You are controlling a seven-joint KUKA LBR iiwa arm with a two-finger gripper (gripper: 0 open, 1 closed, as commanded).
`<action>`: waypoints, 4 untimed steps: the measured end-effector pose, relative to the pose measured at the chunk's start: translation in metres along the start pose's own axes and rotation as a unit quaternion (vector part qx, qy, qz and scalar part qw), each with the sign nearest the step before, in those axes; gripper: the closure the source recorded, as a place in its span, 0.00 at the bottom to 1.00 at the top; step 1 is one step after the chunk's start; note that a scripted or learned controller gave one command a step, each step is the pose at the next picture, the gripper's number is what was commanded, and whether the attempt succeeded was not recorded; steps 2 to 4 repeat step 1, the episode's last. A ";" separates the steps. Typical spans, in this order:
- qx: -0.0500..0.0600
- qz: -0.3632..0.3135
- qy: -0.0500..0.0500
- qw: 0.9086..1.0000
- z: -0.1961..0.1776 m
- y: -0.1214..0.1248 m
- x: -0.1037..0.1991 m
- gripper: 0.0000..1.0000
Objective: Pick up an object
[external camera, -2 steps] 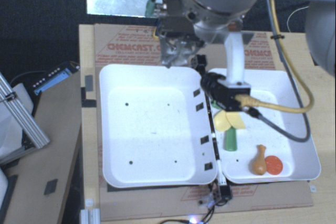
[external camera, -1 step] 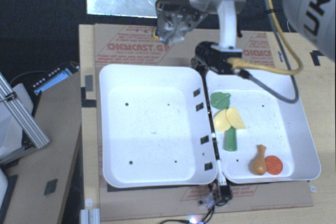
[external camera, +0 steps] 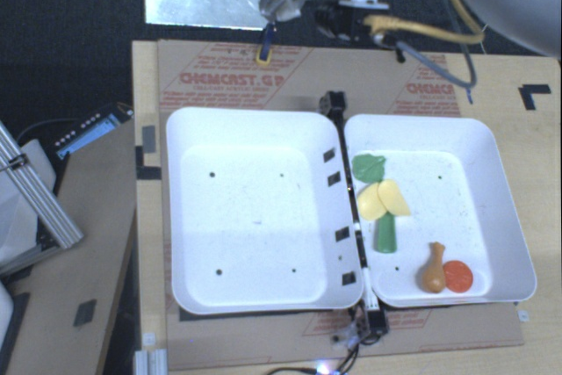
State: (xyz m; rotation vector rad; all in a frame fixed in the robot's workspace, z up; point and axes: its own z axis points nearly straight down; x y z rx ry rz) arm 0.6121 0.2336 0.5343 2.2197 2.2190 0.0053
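**Gripper raised above the bench's far edge, objects lying in the right bin**

Gripper of mine is hanging high at the top of the view, beyond the far edge of the cardboard sheet and well apart from both bins. Its fingers are converging to a narrow tip, with nothing visible between them; whether a small gap remains I cannot tell.

Reading from left to right: the left bin is lying beside the right bin, the two meeting along a central seam.

All the objects are sitting in the right bin, toward its left and near sides. A green leaf-shaped piece is lying next to the seam. Just below it, a yellow piece is touching a dark green stalk. Nearer the front wall, a tan pear-shaped object is resting against an orange-red disc.
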 end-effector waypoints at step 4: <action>0.002 -0.002 0.000 1.000 -0.001 -0.015 0.001 1.00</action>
